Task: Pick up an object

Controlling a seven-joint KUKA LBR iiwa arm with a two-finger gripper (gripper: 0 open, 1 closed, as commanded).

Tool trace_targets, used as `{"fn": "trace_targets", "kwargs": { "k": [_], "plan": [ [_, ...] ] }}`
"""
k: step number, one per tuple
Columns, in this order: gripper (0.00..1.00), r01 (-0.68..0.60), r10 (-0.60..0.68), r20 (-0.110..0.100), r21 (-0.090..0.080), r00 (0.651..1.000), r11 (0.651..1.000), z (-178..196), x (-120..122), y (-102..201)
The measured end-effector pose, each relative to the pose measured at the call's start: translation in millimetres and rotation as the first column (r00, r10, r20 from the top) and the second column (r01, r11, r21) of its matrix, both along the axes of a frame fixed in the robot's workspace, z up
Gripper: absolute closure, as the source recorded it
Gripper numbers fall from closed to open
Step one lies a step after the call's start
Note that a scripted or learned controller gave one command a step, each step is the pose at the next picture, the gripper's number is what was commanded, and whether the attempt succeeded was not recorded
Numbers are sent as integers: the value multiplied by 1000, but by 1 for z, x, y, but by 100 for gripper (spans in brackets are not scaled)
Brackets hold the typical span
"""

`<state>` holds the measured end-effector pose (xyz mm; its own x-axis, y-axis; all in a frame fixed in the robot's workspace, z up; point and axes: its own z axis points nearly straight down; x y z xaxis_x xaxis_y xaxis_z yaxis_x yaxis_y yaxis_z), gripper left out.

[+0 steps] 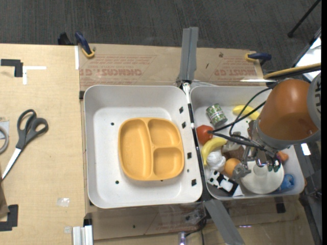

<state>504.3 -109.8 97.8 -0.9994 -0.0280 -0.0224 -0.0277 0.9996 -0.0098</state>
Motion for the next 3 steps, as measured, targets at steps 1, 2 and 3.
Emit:
{"fn": "trace_targets", "kwargs": {
  "k": [1,2,3],
  "plan": [
    [0,12,-12,6,-3,1000,1000,1,-2,1],
    [0,153,-153,11,-1,988,988,1,-4,3],
    [0,328,-328,8,6,945,945,1,-4,6]
  ]
}}
